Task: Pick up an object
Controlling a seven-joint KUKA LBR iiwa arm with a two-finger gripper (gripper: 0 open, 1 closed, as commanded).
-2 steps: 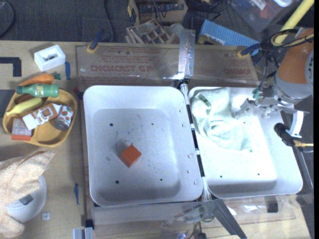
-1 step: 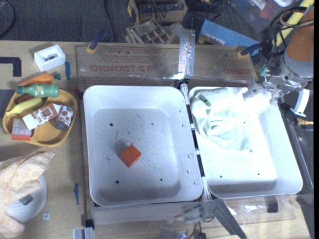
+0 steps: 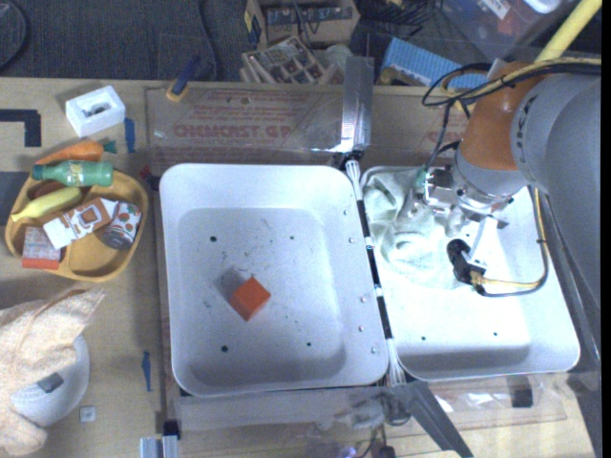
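Note:
An orange block [image 3: 251, 297] lies on the floor of the left bin [image 3: 191, 208], a little left of its middle. A crumpled white and pale green item [image 3: 389, 219] sits in the upper left part of the right bin [image 3: 516, 342]. My gripper [image 3: 420, 213] hangs low over that item's right side, under the orange band [image 3: 495, 127] of the arm. Its tips are lost against the pale item and the bin. A black cable [image 3: 468, 265] loops down from the wrist.
A yellow bowl [image 3: 95, 260] of toy food and a green bottle [image 3: 78, 173] stand left of the bins. A cloth [image 3: 43, 327] lies at the lower left. A clear plastic sheet [image 3: 253, 122] lies behind the left bin.

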